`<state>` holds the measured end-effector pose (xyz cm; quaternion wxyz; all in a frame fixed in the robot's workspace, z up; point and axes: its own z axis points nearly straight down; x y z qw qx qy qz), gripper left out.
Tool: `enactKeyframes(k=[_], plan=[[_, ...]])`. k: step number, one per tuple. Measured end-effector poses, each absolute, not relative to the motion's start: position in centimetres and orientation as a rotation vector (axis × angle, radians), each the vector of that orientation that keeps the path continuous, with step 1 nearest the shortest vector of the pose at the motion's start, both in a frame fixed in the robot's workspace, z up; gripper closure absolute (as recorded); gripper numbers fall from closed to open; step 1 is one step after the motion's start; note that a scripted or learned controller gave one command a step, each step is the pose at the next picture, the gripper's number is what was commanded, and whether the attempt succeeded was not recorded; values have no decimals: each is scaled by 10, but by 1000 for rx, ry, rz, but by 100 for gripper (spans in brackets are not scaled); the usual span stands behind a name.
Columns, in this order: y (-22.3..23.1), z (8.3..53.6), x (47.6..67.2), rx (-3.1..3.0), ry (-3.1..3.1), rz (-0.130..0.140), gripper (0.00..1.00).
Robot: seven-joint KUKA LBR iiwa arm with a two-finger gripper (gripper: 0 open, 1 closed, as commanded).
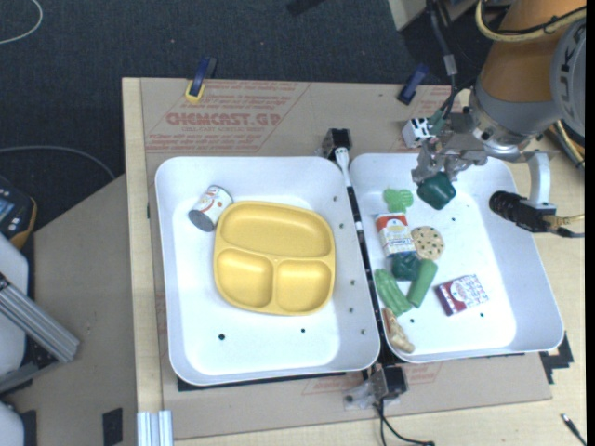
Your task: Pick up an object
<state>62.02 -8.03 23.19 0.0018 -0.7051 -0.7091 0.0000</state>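
Camera view: the gripper (435, 177) hangs over the right bin (521, 277) near its twelve o'clock edge, fingers pinching what looks like a dark green object (437, 191), lifted clear of the floor, though the grip is hard to make out. At seven o'clock from it lie a cookie (427, 242), a small carton (395, 234) and green toy vegetables (406, 284). The left bin (181, 268) holds a yellow divided plate (274, 255).

Two white bins (177, 249) (530, 277). One yellow divided plate (274, 256), one small can (209, 207), one cookie (427, 242), one red packet (462, 295), one carton (395, 234), several green items (405, 282).
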Motion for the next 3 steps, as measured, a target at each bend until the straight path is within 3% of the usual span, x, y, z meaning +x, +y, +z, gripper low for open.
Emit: enactKeyframes(k=[1,2,3], plan=[[-49,216,602,-2214,-2221,3,100],[-39,220,610,-2220,-2225,-2,100],[-48,215,603,-2221,-2219,3,100]])
